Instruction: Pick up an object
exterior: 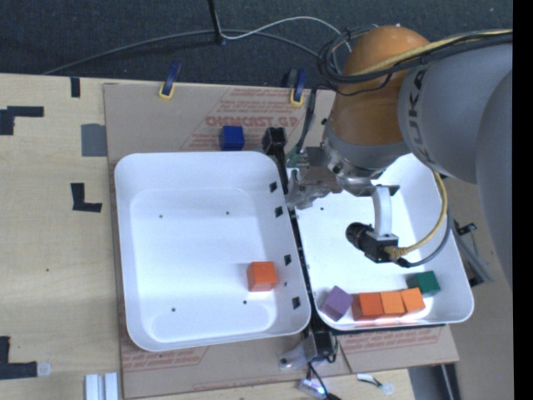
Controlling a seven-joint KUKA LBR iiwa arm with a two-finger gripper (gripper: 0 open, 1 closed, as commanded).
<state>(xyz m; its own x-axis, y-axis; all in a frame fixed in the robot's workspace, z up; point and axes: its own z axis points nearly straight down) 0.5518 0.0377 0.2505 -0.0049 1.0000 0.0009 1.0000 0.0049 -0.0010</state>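
A grey arm (454, 98) with an orange band reaches in from the right and hangs over the far end of the right bin (454, 311), its bulk covering much of that bin's far wall and the ground behind it. The pincer (312, 182) sits low near the divide between the two bins; whether it is apart or together cannot be told, since the wrist and a tangle of metal parts mask it. Nothing can be made out in its grasp.

In the left bin (141, 223), an orange cube (262, 276) lies alone toward the near right corner. Along the near wall of the right bin sit a purple block (336, 302), a row of orange blocks (388, 305) (touching, their count hard to judge) and a green block (426, 283) just beyond them. A blue cube (232, 137) rests on the cardboard (191, 107) behind the left bin. A black fitting with a yellow hose (375, 242) dangles over the right bin. The table (42, 248) runs off the left edge.
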